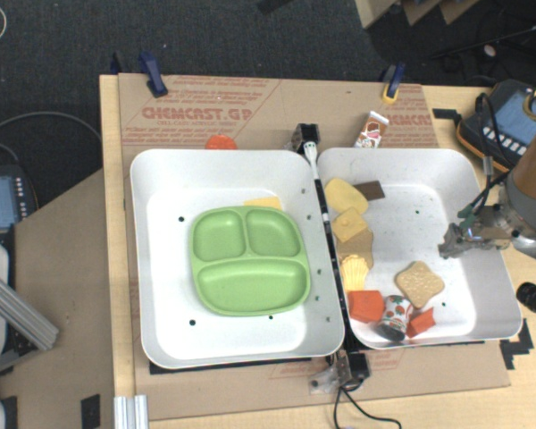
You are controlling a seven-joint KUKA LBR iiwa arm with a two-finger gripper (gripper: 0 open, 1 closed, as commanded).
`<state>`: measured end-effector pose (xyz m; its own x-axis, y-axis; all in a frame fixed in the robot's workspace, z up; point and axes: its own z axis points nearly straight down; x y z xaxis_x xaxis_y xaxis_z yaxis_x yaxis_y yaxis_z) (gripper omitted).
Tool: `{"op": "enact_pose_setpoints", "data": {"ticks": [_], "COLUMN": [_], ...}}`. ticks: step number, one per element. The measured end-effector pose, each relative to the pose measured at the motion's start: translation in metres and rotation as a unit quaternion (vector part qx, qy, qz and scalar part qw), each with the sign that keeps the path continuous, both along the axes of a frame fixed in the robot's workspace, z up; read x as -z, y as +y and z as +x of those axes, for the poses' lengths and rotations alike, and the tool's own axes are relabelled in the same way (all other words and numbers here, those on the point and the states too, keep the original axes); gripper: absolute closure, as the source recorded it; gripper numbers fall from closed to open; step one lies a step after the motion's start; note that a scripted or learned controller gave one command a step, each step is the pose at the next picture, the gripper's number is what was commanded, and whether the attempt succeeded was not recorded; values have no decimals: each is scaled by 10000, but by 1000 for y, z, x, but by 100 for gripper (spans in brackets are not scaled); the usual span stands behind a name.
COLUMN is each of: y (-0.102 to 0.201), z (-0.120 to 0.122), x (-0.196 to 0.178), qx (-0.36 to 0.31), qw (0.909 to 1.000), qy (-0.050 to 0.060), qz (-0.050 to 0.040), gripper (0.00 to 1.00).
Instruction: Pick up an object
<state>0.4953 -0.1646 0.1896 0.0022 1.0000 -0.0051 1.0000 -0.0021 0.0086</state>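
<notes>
Toy bread slice [419, 282], a tan, roughly square piece lying flat in the right white bin [447, 172], near its front and just beside the small printed can [394, 314]; judged the likeliest target, being the piece nearest the gripper [453, 242]. It looks light, rigid and smooth, probably moulded plastic, so it should neither crush nor bend but may slip; being thin and flat, it is best taken across two opposite edges, the fingers straddling it from above. The gripper sits over the right side of that bin, apart from the slice, at the end of the grey arm [531, 199]; how far it is open cannot be told, and nothing is seen held in it.

Count, right bin: one bread slice; about four yellowish-tan food pieces in a column along the left wall, headed by a pale yellow piece [344, 195]; one dark brown block [369, 189]; two red-orange pieces [366, 306]; one can. Left white bin [152, 239]: one green three-compartment plate [248, 259] and one pale yellow piece [263, 203] touching its far edge. Outside the bins: one small carton [371, 130] and one orange object [220, 143] on the board.
</notes>
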Motion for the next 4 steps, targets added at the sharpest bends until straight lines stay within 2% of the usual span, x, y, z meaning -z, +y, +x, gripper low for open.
{"op": "enact_pose_setpoints", "data": {"ticks": [1,2,3,4], "y": [2,14,13,-52], "z": [-1,0,2,5], "x": [5,108,91,-12], "qx": [-9,-14,-4,7], "qw": [10000,10000,10000,10000], "qy": [37,12,-23,0], "qz": [22,-3,-2,-9], "gripper": [0,0,100,100]}}
